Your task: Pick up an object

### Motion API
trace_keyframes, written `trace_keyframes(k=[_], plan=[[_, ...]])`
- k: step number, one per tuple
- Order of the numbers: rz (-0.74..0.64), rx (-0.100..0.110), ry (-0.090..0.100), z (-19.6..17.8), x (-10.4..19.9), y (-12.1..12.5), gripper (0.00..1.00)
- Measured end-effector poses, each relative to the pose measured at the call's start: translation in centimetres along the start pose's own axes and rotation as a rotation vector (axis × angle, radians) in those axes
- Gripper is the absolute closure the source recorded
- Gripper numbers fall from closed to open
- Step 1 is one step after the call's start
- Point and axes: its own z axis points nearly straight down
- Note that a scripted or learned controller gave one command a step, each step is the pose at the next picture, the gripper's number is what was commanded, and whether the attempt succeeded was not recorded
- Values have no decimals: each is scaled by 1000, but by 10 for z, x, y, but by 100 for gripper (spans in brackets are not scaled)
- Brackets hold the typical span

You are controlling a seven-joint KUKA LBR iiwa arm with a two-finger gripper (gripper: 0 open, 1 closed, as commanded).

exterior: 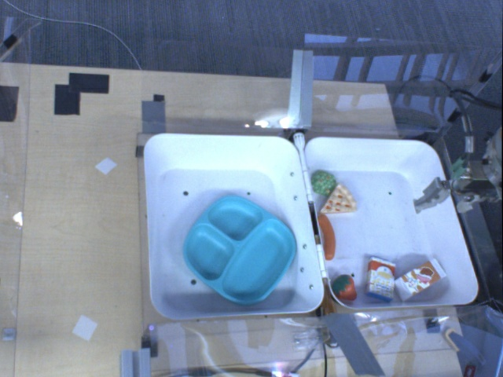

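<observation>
Camera view: I see gripper (435, 194) at right bin (393, 157) right edge, holding nothing; opening I cannot tell. 2 cartons (402, 280) lie touching at front wall. Risk, I judge: fingers catch both cartons or hit wall, grasp slips.

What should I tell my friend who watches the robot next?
Gripper: at the right bin's right rim, holding nothing that I can see.
Right bin: green toy, pizza slice, hot dog, red fruit, two small cartons.
Left bin: blue divided plate.
Done: nothing picked up.
Left: pick one object; the cartons lie nearest the gripper.
</observation>
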Motion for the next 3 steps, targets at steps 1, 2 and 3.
trace_keyframes(k=[1, 2, 3], plan=[[58, -1, 0, 161, 11, -10, 0], [-411, -14, -6, 162, 68, -24, 0], [-444, -10, -2, 163, 72, 73, 0]])
